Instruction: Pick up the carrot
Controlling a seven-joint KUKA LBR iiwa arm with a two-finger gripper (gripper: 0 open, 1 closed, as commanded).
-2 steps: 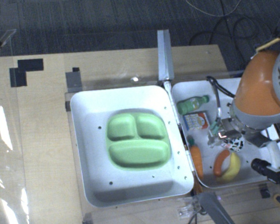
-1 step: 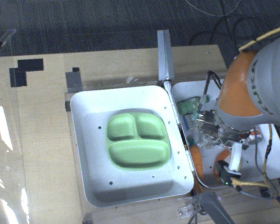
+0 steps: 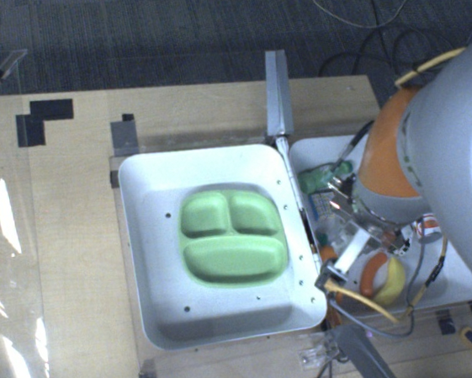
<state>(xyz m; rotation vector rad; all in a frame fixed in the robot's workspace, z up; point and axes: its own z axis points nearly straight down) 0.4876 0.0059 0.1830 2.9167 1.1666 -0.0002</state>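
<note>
Logging, at the near end of the right bin, an orange piece read as the carrot, touching a yellow item and partly under the arm; gripper just beyond it, open-or-closed state cannot be told; green packet farther back; left bin holds a green divided tray.

We see a pale wooden bench carrying two shallow white bins, the left bin just beside the right bin. Black tape marks sit toward its far-left corner.
</note>
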